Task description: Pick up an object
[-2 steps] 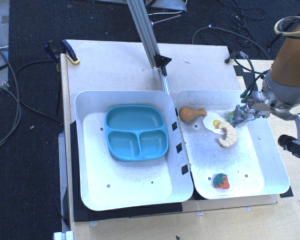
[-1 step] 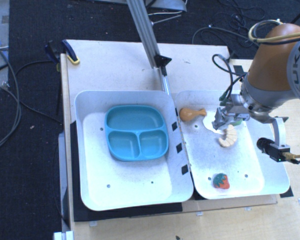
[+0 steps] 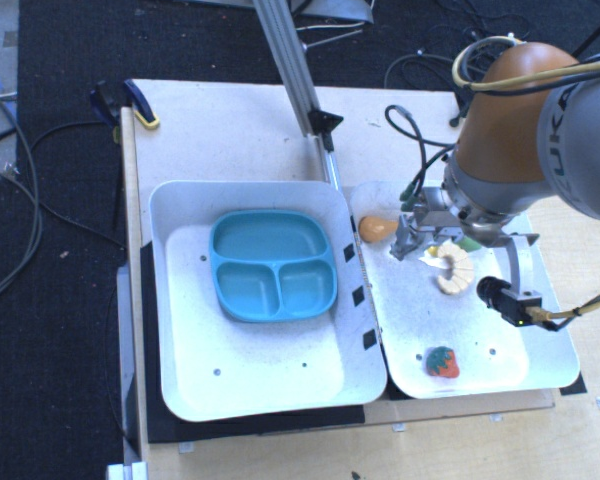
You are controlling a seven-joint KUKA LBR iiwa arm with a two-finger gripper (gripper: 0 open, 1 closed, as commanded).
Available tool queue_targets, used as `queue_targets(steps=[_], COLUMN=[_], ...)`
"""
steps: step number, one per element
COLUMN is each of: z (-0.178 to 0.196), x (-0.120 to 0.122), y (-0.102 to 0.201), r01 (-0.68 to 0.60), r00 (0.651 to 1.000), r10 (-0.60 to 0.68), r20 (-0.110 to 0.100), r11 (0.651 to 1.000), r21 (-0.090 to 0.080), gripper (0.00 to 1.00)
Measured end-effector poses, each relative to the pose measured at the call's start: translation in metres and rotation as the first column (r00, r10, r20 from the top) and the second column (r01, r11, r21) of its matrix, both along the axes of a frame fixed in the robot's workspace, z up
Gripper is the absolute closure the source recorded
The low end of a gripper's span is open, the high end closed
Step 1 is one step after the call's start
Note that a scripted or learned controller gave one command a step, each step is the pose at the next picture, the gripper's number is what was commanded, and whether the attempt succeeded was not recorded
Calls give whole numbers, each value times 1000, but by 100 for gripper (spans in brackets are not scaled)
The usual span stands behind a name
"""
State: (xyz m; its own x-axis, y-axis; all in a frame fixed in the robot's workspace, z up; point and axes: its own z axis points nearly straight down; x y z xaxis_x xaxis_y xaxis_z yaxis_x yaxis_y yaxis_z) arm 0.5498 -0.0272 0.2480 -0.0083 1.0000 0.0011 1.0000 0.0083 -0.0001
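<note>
On the bench (image 3: 230, 118), 2 shallow white bins sit side by side. The left bin (image 3: 180, 368) carries a blue plate with 3 compartments (image 3: 274, 265), lying flat near the bin's middle. The right bin (image 3: 500, 368) holds the small things: an orange, egg-shaped object (image 3: 377, 229) at the bin's upper left corner, close to the wall shared with the left bin; a pale, ridged yellow-and-white piece (image 3: 453, 268) — it may be a toy food item, but the kind cannot be told — towards the middle; and a red toy with a green top, much like a strawberry (image 3: 442, 362), lying apart near the bin's front edge. The grey arm with its orange band (image 3: 515, 83) reaches in from the right and hangs over the upper part of the right bin. Its tool (image 3: 410, 238) points down between the orange object and the pale ridged piece, near both — whether it touches either cannot be told, and nothing can be seen held by it. A silver metal pole (image 3: 290, 53) slants across the bench behind the bins.
</note>
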Motion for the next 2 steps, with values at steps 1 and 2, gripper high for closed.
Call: queue_targets(steps=[1, 2], z=[2, 5], x=[0, -10], y=[46, 102], r01=[0, -1], r00=[1000, 1000], r10=[0, 1], r20=[0, 0], r11=[1000, 1000], r21=[0, 0], gripper=[100, 100])
